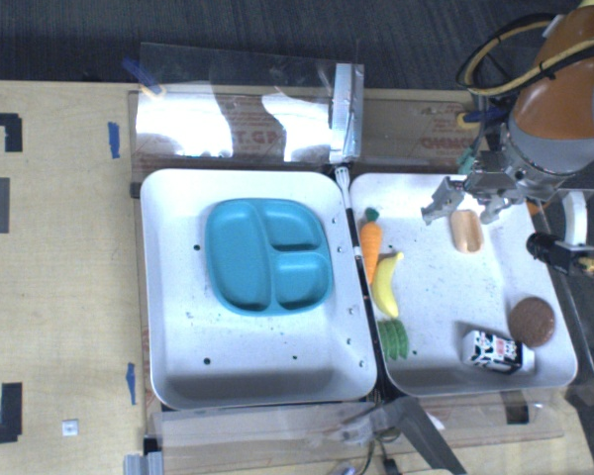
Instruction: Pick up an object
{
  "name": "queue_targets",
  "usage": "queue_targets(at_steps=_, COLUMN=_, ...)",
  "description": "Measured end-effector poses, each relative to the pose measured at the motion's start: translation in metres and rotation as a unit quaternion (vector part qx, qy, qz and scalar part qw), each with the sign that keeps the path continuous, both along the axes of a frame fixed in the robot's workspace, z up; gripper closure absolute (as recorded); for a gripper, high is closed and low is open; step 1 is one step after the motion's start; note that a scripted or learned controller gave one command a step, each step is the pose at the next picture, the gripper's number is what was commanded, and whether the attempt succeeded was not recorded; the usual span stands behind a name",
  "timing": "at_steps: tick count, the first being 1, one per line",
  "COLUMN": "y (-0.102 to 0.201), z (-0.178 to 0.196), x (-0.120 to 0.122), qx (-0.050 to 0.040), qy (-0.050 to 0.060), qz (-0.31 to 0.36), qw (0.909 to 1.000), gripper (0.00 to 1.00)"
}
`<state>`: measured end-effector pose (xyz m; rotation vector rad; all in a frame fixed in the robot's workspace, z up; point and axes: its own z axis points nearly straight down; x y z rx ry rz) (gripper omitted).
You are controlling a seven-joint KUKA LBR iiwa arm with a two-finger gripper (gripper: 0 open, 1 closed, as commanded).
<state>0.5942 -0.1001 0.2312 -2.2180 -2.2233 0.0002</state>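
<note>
In the right bin [438,295] a tan bread roll [466,234] lies near the back. My gripper [467,209] hangs just over the roll's far end, open, its two fingers spread to either side. Nothing is held between them. Along the bin's left wall lie an orange carrot [370,246], a yellow banana [386,284] and a green vegetable [393,338]. A brown round cookie [531,321] and a black-and-white carton [495,350] sit at the front right.
The left bin [163,295] holds a blue divided plate [270,255]. A clear plastic panel [243,107] stands behind it. Black cables [495,52] loop beside the arm at the upper right.
</note>
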Motion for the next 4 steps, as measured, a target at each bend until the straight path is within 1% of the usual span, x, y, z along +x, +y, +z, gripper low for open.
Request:
queue_targets(at_steps=1, y=-0.046, z=-0.100, x=0.036, qx=0.0002, qy=0.004, qz=0.024, qw=0.9997, gripper=0.00)
queue_targets(at_steps=2, y=-0.112, z=-0.143, x=0.072, qx=0.0129, qy=0.010, qz=0.179, qw=0.9838, gripper=0.00)
queue_targets(at_steps=3, y=-0.114, z=-0.131, x=0.075, qx=0.0063, qy=0.002, qz=0.179, qw=0.9838, gripper=1.00)
queue_targets(at_steps=4, y=-0.125, z=-0.022, x=0.076, qx=-0.0041, qy=-0.008, qz=0.160, qw=0.9870, gripper=1.00)
